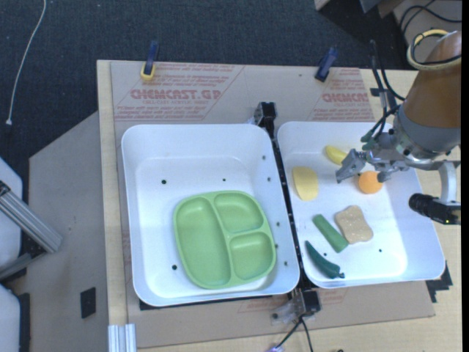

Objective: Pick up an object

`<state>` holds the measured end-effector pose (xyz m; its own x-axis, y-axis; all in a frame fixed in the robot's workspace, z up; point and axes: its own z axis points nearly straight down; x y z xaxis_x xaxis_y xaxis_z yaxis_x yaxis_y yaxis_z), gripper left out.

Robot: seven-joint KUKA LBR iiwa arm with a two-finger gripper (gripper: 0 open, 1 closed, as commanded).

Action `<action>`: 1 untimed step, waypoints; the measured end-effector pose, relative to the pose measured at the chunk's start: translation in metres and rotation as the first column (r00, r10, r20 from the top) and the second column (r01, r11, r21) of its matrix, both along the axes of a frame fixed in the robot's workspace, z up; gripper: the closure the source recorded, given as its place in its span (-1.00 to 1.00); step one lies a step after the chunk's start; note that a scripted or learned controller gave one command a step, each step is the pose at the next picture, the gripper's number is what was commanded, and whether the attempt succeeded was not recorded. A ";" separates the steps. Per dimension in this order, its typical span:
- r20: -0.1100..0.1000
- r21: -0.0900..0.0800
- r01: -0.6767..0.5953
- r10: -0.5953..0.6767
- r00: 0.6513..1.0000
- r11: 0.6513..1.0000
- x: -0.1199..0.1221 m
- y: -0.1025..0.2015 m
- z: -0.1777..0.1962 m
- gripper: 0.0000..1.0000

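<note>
The arm, entering from the right, is holding its gripper [368,169] low over the right bin [418,264]. The fingers are standing apart and released, one grey fingertip [344,173] pointing toward the bin's middle, and nothing is lying between them.

The orange ball [371,183] is sitting on the bin floor directly beneath the gripper, just below the finger gap as seen from above, partly overlapped by the metal of the wrist. This is the relation governing the coming move: the ball is lying nearly in line with the fingers, so a short, almost vertical descent is judged sufficient. Being round, it is offering no long axis to align with.

A small yellow piece [335,154] is lying just beside the left fingertip, on its far side. The larger yellow object [306,182] is lying further toward the bin's left wall. The tan sponge-like block [355,224], the green stick [330,234] and a dark teal piece [323,262] are lying nearer the camera, apart from the fingers.

The left bin [139,196] is holding a green divided plate [224,237], well apart from the gripper. Both bins are resting on the tabletop [117,108].
</note>
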<state>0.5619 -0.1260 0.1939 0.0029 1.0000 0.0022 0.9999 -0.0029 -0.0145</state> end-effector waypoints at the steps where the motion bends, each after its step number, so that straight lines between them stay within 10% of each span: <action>1: 0.015 -0.002 -0.003 0.003 1.000 1.000 0.003 0.000 0.008 -1.00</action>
